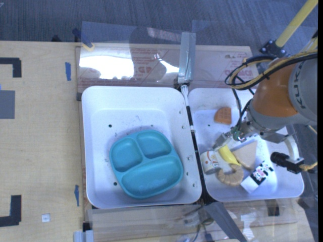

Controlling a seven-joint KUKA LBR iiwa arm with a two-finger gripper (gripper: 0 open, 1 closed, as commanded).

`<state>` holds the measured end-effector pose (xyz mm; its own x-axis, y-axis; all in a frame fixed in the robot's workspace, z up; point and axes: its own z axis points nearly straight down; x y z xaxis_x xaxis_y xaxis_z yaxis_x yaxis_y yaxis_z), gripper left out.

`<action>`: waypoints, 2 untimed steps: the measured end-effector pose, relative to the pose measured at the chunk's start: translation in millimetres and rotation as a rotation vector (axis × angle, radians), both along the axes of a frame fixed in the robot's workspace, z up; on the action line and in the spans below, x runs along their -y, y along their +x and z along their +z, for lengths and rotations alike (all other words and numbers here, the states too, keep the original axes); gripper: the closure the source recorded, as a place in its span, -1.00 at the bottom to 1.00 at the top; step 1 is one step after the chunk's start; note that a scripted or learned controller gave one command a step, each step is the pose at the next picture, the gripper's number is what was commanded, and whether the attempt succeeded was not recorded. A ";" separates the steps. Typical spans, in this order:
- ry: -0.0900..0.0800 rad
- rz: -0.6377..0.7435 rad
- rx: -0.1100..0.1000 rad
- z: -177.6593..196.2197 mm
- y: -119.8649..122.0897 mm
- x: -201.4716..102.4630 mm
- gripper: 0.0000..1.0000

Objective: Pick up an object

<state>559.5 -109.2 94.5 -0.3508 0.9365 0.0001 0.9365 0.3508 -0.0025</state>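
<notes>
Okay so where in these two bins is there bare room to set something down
Left bin: bare floor along the back wall and left wall, around the blue divided plate. Right bin: a small bare patch at the back left, beside the orange piece. Its middle and front are crowded under the gripper.

Bright overhead light, glare on clear panel (131, 64), soft focus

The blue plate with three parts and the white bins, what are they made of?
The blue plate looks like plastic: one even colour, smooth rounded dividers, a soft matte sheen. The left bin and the right bin also look like plastic, white and glossy, with bright glare on the rounded walls. Thin moulded plastic is my guess.
</notes>
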 end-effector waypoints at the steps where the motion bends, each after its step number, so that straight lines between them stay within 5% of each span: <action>1: 0.001 0.002 0.007 12.0 2.4 -2.0 1.00; 2: 0.001 -0.233 0.008 123.0 37.3 -44.0 1.00</action>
